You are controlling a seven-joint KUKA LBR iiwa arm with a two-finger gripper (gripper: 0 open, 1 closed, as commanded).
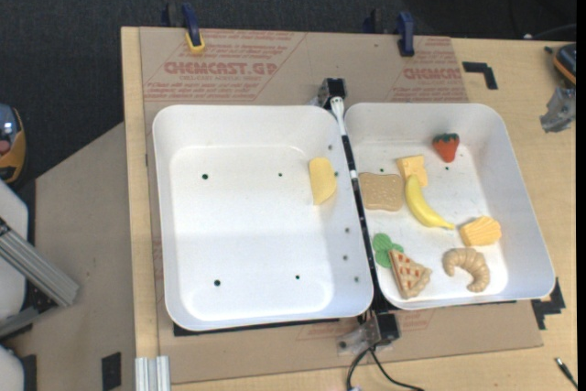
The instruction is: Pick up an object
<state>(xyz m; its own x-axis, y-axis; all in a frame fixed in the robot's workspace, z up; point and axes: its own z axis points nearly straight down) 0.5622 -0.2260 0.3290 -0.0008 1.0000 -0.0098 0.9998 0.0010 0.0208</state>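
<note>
The left bin (183, 197) holds one pale yellow toy food piece (320, 180), close to its right wall. Several toy foods lie in the right bin (513, 188): a red strawberry (446, 146), a yellow cheese wedge (412, 169), a tan bread slice (380, 191), a yellow banana (423, 206), an orange wedge (480, 232), a croissant (469, 268), a pizza slice (408, 274) and a small green piece (383, 244). The bread and banana lie close together; the green piece touches the pizza slice.
Both bins sit on a brown cardboard sheet (275, 59) held by two blue clamps (192, 25) (404, 32) at the far edge. A grey metal part (558, 110) shows at the right edge. Dark carpet lies beyond the bench.
</note>
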